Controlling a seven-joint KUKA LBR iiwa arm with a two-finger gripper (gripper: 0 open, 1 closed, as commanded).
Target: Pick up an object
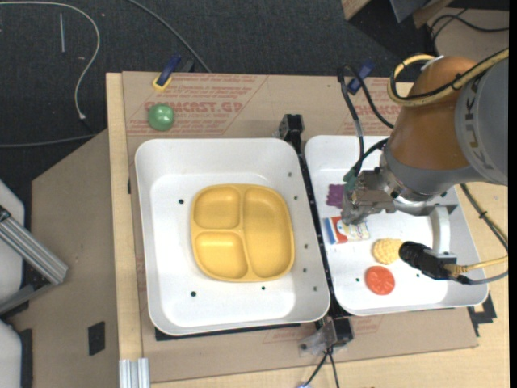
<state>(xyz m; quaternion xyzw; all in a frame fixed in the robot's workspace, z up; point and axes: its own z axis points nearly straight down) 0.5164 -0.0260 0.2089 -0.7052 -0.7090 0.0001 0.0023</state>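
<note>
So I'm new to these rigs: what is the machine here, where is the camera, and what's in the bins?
One camera looks down at a slant on a bench with two white bins. The grey and orange arm reaches in from the right; its gripper hangs low over the right bin, above a small card. Whether it holds anything cannot be told. That bin also has a purple piece, a yellow item and an orange disc. The left bin holds a yellow tray. A green ball sits on the bench.

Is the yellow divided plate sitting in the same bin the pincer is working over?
No. The yellow divided plate lies in the left bin, while the pincer is over the right bin.
</note>
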